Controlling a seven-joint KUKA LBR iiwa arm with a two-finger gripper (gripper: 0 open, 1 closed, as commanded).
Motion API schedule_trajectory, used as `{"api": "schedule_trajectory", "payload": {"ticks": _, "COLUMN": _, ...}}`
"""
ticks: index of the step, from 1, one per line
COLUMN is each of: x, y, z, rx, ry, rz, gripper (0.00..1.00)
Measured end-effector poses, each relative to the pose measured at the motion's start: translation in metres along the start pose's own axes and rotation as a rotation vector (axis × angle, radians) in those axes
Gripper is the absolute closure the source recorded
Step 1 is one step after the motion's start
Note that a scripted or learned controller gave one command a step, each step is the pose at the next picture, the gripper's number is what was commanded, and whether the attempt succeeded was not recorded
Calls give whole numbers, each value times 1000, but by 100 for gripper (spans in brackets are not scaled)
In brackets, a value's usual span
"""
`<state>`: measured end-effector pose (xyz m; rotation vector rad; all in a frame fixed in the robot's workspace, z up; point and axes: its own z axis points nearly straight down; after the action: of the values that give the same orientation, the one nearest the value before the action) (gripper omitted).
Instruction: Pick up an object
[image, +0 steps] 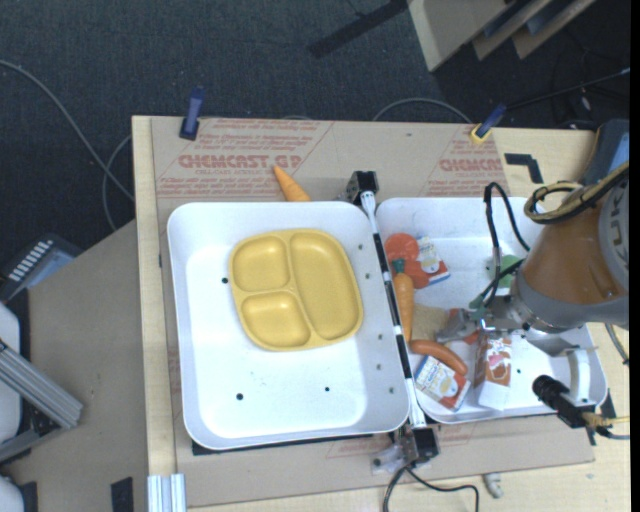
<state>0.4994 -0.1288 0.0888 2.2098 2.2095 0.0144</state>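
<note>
I am watching the right bin (470, 215) from above, and the arm (570, 270) is reaching in from the right edge of the frame. The tool (470, 325) is hanging low over the clutter at the bin's lower middle, and I cannot tell how it is set, nor whether anything sits in it.

Starting nearest the lower edge of the frame, the small cartons (440, 380) are lying flat by the bin's bottom wall; I am judging them light, thin-walled and easy to crush, best taken across their narrow sides. Just above them the hot dog (440, 352) is lying with its long axis running from left to lower right, ends pointing that way. I am reading it as toy plastic: light, stiff and smooth, so likely to roll or slip; a grip across its middle, square to that axis, looks safest.

Further up, the carrot (403, 298) is lying along the left wall, long axis near vertical in the frame; I cannot tell which end is the tip. It seems hard to reach so close to the wall.

Beyond it, the red toy (403, 250) sits in the bin's upper left.

In the left bin (200, 340) the yellow tray (296, 288) is resting, well apart.
</note>
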Motion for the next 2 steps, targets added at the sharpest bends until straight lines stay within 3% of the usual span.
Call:
{"api": "schedule_trajectory", "payload": {"ticks": 1, "x": 0, "y": 1, "z": -10, "rx": -4, "ry": -1, "rz": 0, "gripper": 100}}
{"api": "schedule_trajectory", "payload": {"ticks": 2, "x": 28, "y": 1, "z": -23, "rx": 13, "ry": 3, "rz": -1, "gripper": 100}}
